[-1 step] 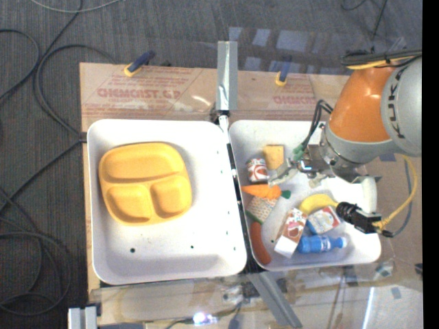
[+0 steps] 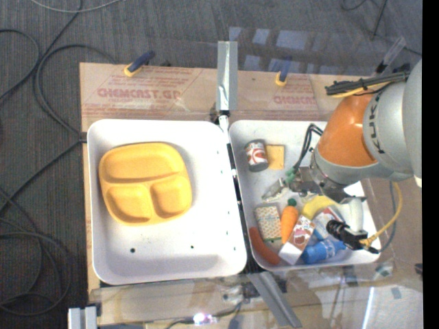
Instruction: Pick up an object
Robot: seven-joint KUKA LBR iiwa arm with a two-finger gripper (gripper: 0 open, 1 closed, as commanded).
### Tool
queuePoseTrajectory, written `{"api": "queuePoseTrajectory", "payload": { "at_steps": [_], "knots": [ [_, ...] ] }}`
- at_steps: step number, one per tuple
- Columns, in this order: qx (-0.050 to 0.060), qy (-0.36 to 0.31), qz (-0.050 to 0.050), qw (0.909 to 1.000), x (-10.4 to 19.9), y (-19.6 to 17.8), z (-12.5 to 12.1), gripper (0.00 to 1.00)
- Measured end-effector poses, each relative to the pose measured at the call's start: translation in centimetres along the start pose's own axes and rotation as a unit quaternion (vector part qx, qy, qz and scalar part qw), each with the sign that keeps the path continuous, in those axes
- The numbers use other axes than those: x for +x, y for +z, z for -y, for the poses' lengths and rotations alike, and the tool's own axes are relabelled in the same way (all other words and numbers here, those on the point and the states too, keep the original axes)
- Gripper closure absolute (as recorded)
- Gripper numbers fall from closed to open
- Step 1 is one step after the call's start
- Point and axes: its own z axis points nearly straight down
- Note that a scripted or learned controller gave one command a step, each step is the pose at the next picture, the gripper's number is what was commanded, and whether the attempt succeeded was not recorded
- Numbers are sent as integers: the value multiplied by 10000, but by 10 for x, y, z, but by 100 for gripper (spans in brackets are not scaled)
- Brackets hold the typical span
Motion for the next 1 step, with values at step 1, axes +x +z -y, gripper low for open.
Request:
{"api": "queuePoseTrajectory", "payload": {
  "at_steps": [1],
  "knots": [
    [-95,-556,31,9984,-22,12,40,0]
  ]
}}
